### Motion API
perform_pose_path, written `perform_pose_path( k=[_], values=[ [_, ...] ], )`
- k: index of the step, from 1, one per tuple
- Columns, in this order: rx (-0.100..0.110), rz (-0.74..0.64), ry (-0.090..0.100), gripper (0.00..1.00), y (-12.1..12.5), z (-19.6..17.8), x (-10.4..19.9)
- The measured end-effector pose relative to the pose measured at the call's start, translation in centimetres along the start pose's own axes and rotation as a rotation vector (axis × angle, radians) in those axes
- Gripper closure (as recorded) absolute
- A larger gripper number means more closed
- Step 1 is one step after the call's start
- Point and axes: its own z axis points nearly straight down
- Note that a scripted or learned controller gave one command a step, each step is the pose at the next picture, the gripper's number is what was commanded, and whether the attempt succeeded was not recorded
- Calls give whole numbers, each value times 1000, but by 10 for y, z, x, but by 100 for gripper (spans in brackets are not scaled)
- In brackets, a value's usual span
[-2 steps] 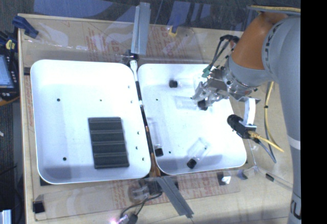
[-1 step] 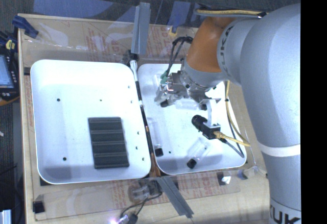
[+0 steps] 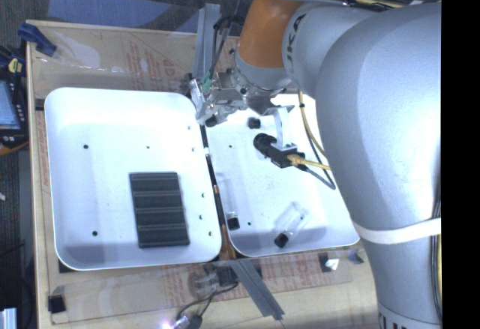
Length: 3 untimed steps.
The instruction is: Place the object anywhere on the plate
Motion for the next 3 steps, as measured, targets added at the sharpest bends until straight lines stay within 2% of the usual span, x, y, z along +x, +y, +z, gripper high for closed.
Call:
perform_pose_path(
  k=[1,2,3],
  values=[
    [0,-50,1,100,28,-3,115],
    [3,-56,-3,100,-55,1,111],
    [5,120,-4,100,-74,61,194]
  ],
)
